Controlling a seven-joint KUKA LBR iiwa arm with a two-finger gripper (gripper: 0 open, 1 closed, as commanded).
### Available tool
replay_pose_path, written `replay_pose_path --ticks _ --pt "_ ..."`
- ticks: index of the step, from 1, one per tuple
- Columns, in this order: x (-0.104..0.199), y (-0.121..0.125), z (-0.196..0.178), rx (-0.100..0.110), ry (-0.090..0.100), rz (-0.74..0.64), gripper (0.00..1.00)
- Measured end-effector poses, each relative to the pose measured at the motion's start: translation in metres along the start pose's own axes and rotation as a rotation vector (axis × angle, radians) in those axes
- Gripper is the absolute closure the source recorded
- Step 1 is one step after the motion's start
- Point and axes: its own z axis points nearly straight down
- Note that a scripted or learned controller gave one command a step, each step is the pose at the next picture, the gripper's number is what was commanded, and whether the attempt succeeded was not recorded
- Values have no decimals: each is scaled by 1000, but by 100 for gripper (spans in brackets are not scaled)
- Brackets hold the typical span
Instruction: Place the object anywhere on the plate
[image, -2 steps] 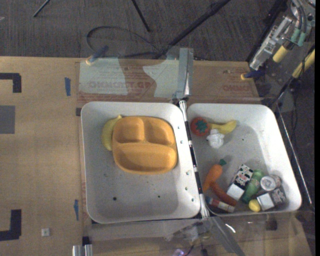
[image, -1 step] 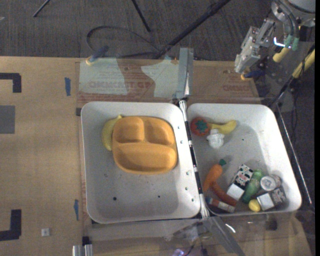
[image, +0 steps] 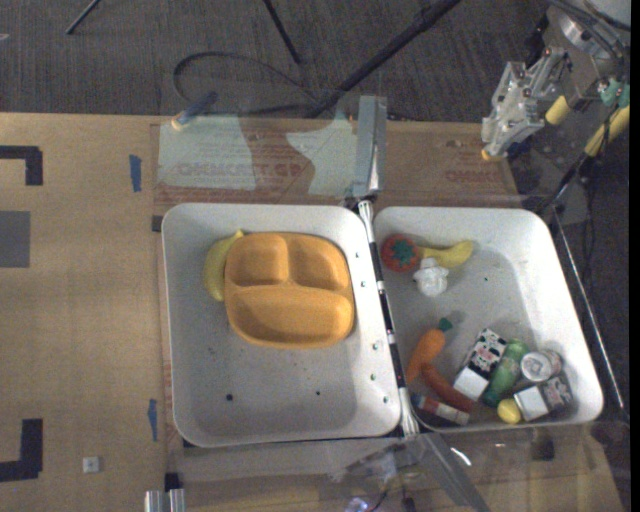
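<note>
**While the gripper hangs off the bins: plate at left, loose objects at right**

Where the bench (image: 80, 300) carries two shallow white bins side by side, the left bin (image: 200, 400) holds the orange plate (image: 290, 290), a tray with three compartments that lies flat in the bin's upper half. A yellow banana-shaped piece (image: 214, 268) lies against the plate's left edge, partly covered by it, so it is beside the plate rather than on it.

The right bin (image: 520, 260) holds the remaining objects in two groups. Near its upper left corner, a red tomato-like piece (image: 400, 253) touches a second yellow banana (image: 450, 253), and a small white item (image: 431, 280) lies just below them. Along the lower edge lie an orange carrot (image: 427, 352), a reddish sausage-like piece (image: 446, 390), a black-and-white carton (image: 480, 362), a green bottle (image: 507, 370), a can (image: 541, 365) and a small yellow lemon-like piece (image: 510, 410), all packed closely together.

The gripper (image: 498, 138) is at the upper right, beyond the far rim of the right bin and well apart from the plate and every object. Whether it is parted or closed cannot be told at this angle. Nothing rests in the plate's compartments.
</note>
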Motion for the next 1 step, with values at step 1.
replay_pose_path --ticks 1 --pt "-13 -42 0 1 -7 -333 100"
